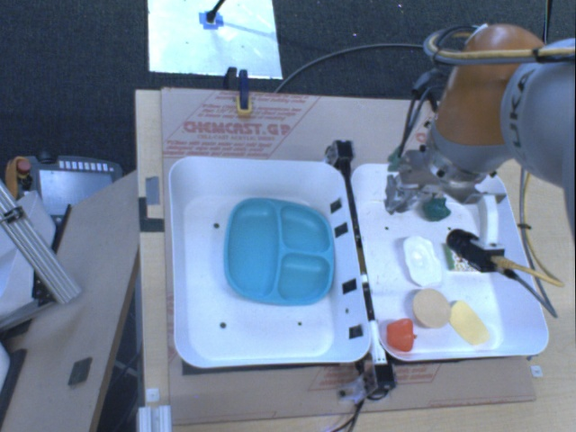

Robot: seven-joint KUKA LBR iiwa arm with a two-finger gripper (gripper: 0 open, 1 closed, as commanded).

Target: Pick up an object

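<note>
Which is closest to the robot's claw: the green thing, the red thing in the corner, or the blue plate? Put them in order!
From the claw in the camera view:
1. The green thing, right beside it in the right bin.
2. The blue plate, over in the left bin.
3. The red thing, down in the right bin's near corner. Plate and red thing are fairly close to call.

A single fixed camera sits above the bench and looks down at a slant, far enough off to take in both shallow white plastic bins (270,354) side by side, the brown cardboard sheet (270,120) under them and dark carpet beyond. The grey arm with its orange band (481,79) enters from the right edge, near the lens.
</note>
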